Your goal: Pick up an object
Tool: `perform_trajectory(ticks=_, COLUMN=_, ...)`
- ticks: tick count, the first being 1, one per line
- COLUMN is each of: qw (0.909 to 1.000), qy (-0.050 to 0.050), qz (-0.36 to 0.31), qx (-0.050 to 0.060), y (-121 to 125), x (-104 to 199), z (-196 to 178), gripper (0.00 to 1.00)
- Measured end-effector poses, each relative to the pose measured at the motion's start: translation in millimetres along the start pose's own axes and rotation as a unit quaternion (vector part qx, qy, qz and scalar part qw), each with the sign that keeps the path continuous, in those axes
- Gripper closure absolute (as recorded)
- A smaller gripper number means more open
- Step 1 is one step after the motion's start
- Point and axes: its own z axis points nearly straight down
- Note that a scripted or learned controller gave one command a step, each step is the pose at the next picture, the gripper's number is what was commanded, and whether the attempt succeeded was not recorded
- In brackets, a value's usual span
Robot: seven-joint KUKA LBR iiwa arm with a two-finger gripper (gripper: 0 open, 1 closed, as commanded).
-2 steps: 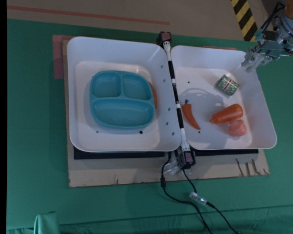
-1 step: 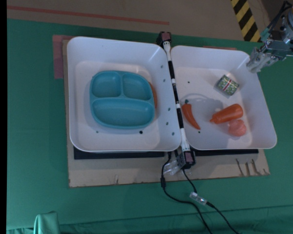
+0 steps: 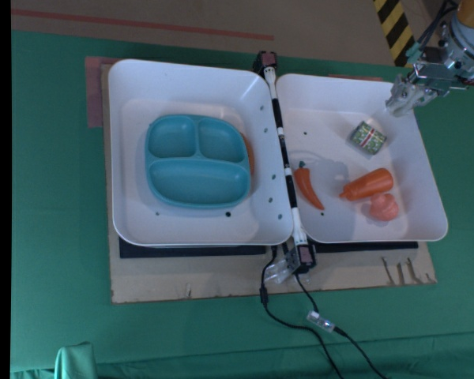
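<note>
A robot lab — green-matted bench [image 3: 55, 212], hazard-striped floor tape [image 3: 389, 10], loose cables [image 3: 300, 306].

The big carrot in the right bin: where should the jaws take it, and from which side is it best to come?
Probably best from above, on the thick middle of the big carrot. It lies flat in the right bin, long axis running left to right and slightly tilted, so the jaws should close across its width. Stay clear of its right end: the pink object sits close below it. The gripper is near the bin's upper right corner.
</note>
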Motion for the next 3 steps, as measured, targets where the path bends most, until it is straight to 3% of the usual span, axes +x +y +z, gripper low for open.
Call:
perform_trajectory(ticks=1, qw=1.0, qy=-0.001, qz=0.001, qx=0.0, y=-41, x=-21, z=45, gripper=1.0)
perform_trajectory(ticks=2, qw=1.0, qy=-0.001, qz=0.0, qx=-0.001, y=-57, x=-24, z=14, gripper=1.0)
perform_trajectory(ticks=3, qw=1.0, qy=0.0, qz=0.0, qx=0.0, y=-70, x=-27, z=14, gripper=1.0)
